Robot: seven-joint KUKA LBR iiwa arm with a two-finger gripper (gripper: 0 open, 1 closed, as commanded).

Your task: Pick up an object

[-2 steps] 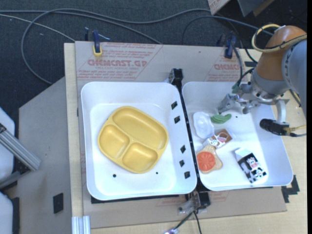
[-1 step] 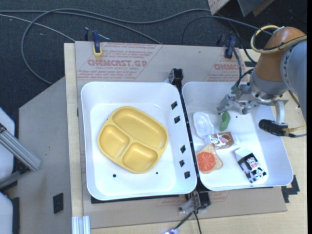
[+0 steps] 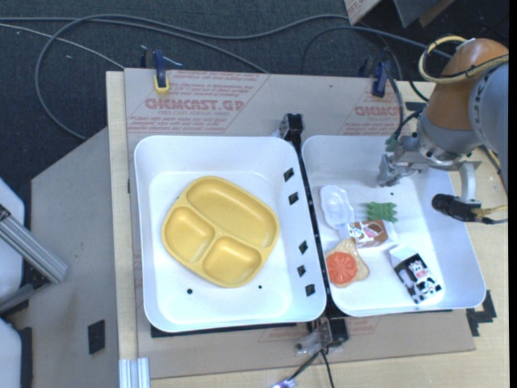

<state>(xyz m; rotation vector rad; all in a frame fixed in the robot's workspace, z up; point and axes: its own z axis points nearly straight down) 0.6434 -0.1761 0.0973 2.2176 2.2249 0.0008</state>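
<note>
White bins are sitting side by side on the tabletop (image 3: 202,95). The left white plastic bin (image 3: 149,217) is holding a yellow plastic tray with three sections (image 3: 220,230). The right white plastic bin (image 3: 452,249) is holding the small toys. A clear plastic piece (image 3: 336,204) is lying near the bin's left wall. A little green leafy toy (image 3: 380,211) is lying just beside it. A small brown and white snack toy (image 3: 370,233) is sitting just below those two. A round orange slice toy (image 3: 343,267) is lying near the front edge. A black and white block (image 3: 418,276) is lying to its right, apart from the others.

The pincer (image 3: 392,172) is hanging over the back of the right bin, above the green toy. I cannot tell if it is wide or narrow.

The toys are probably light. The green one looks small and bumpy, so it may be slipping easily. The block looks stiff, with flat sides, so grabbing it across its short sides seems best.
</note>
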